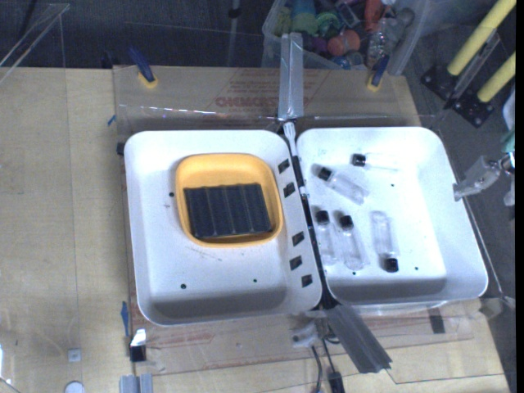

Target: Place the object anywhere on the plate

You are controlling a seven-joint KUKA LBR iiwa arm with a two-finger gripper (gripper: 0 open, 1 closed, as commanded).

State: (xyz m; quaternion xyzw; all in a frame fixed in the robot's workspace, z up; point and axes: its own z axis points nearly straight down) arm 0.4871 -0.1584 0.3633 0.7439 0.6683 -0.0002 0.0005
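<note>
Five clear vials with black caps (354,219) lie scattered in my right bin (426,158), mostly toward its left wall, none of them on the yellow plate (187,174). That plate sits in the left bin (147,219) with a dark ribbed slab (228,210) on it. My pincer (483,174) hangs by the right bin's right edge, and I cannot tell how it stands.

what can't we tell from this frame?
- Gripper: cut off by the camera view's right edge.
- Clear vials in the right bin: transparent on white, so exact count and outlines are unclear.
- Dark ridged block on the yellow plate: identity unclear.
</note>
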